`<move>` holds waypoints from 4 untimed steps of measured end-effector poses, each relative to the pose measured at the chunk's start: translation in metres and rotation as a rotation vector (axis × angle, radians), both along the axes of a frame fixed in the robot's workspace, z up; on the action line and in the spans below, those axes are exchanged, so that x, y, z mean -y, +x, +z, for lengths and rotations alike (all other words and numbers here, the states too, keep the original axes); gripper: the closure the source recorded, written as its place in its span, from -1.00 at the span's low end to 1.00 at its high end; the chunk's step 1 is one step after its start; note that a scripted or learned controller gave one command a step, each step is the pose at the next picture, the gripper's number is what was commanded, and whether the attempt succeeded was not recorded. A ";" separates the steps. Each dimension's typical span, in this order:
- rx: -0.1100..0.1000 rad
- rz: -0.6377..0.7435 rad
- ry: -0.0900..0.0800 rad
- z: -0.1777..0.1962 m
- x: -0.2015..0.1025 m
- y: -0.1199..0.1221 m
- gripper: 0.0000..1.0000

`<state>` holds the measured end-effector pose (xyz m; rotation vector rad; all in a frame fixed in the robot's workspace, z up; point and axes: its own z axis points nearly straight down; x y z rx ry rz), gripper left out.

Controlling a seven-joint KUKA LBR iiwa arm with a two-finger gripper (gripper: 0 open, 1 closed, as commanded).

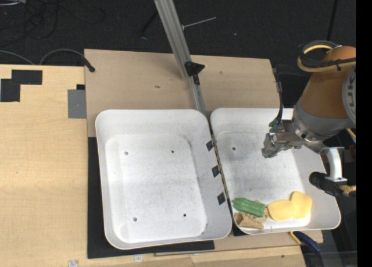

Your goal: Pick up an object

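White plastic makes up both shallow bins, set side by side in the lower half of the frame on a tan bench: the left bin (154,178) sits centre-left, and the right bin (256,170) sits toward the lower right, the two meeting along a seam fitted with small dark clips. The objects lie bunched along the bottom edge of the right bin: a green object (250,206) lies at the left of the group, a small tan-brown object (251,220) sits just below it against the rim, and a pale yellow object (290,207) lies to their right, touching or nearly touching the green one. The gripper (272,147) hangs over the upper part of the right bin, at centre-right of the frame, well apart from the cluster and above bare bin floor; whether its jaws are apart or together I cannot tell at this angle, and nothing is seen between them. The arm (325,94), grey with an orange band, comes in from the right edge. A slanted metal rail (174,33) runs from the top centre down to the seam between the bins.
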<state>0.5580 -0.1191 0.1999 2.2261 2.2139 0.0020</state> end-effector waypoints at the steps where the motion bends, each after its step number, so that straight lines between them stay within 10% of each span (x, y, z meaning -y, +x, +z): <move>1: 0.001 0.006 0.000 0.055 -0.007 0.007 1.00; 4: -0.008 0.008 0.002 0.030 -0.153 -0.023 1.00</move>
